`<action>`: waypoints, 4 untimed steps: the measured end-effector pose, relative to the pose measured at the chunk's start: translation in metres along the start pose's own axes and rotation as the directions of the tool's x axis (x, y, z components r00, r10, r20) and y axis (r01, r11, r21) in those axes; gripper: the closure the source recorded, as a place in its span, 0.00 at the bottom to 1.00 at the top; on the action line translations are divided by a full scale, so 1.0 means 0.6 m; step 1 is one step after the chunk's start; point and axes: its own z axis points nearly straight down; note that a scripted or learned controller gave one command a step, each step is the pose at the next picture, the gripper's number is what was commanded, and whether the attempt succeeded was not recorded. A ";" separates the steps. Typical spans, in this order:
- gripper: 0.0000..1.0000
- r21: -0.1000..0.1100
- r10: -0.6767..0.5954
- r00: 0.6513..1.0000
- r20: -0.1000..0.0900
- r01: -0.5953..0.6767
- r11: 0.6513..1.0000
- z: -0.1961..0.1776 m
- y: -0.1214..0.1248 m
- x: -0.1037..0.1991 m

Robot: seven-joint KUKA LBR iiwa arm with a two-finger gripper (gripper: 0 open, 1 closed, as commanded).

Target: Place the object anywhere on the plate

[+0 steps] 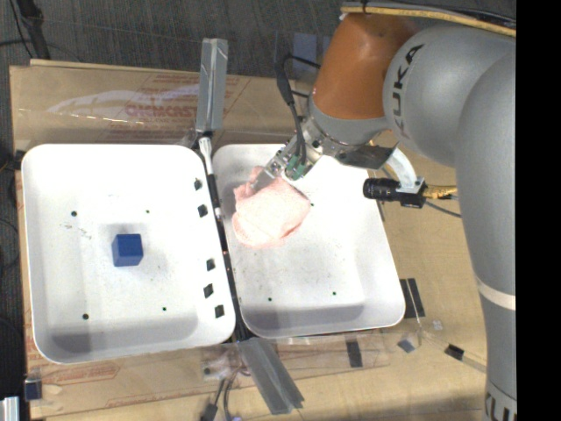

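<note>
Reaching for the cube (128, 249), far left of the tool (294, 167) hovering at the plate (270, 212), means crossing bins; tool's opening cannot be told.

A brown, cardboard-covered tabletop (105, 95) seen from above at a slant, with faint red printing on its far strip. Two shallow white bins sit directly on it, side by side and touching along their inner edges. Taking the left bin (53, 261) as the landmark: the right bin (351, 279) lies immediately to its right. A grey metal bar (210, 86) stands upright at the landmark's far right corner, at the seam between the bins. Another grey bar (272, 375) lies at the landmark's near right corner, angling toward the front edge. Small dark tabs (408, 296) sit on the tabletop past the right bin's near right corner.
</note>
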 end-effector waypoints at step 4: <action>0.00 0.001 -0.731 0.682 0.007 0.731 0.682 -0.003 0.174 0.200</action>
